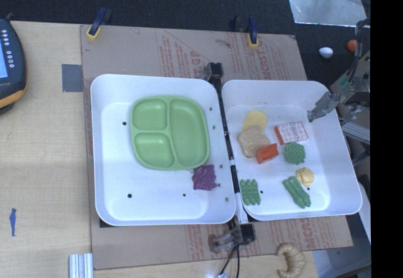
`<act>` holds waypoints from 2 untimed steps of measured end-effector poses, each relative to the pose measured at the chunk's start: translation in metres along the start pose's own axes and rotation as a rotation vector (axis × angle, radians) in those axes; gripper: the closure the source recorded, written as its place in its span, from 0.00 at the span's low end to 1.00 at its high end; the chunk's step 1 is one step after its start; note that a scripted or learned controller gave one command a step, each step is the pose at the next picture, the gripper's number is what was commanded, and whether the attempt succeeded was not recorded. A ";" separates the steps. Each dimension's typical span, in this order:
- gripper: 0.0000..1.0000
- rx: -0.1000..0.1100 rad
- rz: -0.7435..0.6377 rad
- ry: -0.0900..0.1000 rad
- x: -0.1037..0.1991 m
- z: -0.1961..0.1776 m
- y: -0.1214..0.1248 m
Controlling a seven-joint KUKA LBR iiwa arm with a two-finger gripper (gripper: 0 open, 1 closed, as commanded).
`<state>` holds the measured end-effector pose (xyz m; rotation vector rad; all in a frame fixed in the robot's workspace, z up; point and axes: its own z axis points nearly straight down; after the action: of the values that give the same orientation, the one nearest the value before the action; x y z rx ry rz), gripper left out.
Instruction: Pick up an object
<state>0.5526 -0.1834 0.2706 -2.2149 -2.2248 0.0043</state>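
You are looking at a red-and-white flat packet (291,132) lying in the right-hand shallow white bin (337,204), the loose piece sitting nearest the two-finger gripper (320,110). Just below the packet a green broccoli-like toy (294,153) is resting. To its left an orange-red block (267,153) is touching a tan bread-slice toy (253,140), with a yellow round disc (255,119) above them. Lower in the same bin a small yellow lump (305,176), a long green pod (296,192) and a ridged green piece (250,192) are lying apart from one another.

The gripper is hanging over the bin's upper right rim, apart from every piece and carrying nothing you can see; you cannot tell whether the claw is open or closed.

In the left-hand shallow white bin (107,201) a light green divided plastic plate (170,132) is sitting, with a purple crumpled toy (204,177) just below its lower right corner.
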 end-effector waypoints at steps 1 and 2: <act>0.00 0.007 -0.007 0.004 0.060 0.078 0.031; 0.00 0.013 -0.001 0.004 0.078 0.163 -0.023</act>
<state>0.5290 -0.1056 0.1081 -2.2057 -2.2167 0.0144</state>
